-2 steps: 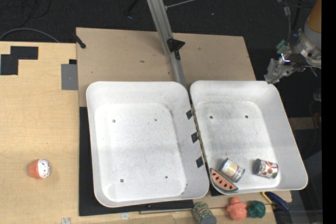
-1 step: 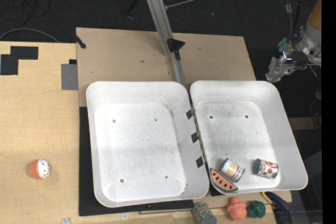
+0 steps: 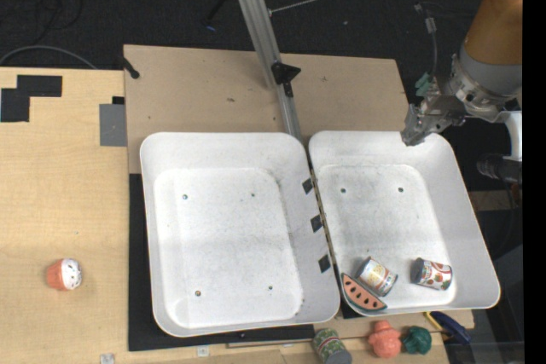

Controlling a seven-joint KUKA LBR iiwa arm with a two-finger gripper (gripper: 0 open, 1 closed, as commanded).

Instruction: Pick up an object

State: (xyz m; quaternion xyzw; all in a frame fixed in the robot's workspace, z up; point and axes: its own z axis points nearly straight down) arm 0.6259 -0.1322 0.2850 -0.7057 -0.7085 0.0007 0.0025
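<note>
Along the near edge of the right-hand white bin (image 3: 478,251) lie a red watermelon-slice toy (image 3: 363,293), a small silver can (image 3: 375,275) and a red-and-white can (image 3: 432,274), both cans on their sides. The grey gripper (image 3: 415,130) hangs over the far rim, well apart; whether it is spread or pressed together, I cannot tell.

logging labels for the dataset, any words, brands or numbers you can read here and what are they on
None can be read.
Small can in the right bin: label print too blurred to read.
Second can, red and white label: too small to read.
Can at the front edge of the bench: pattern only, nothing legible.
</note>
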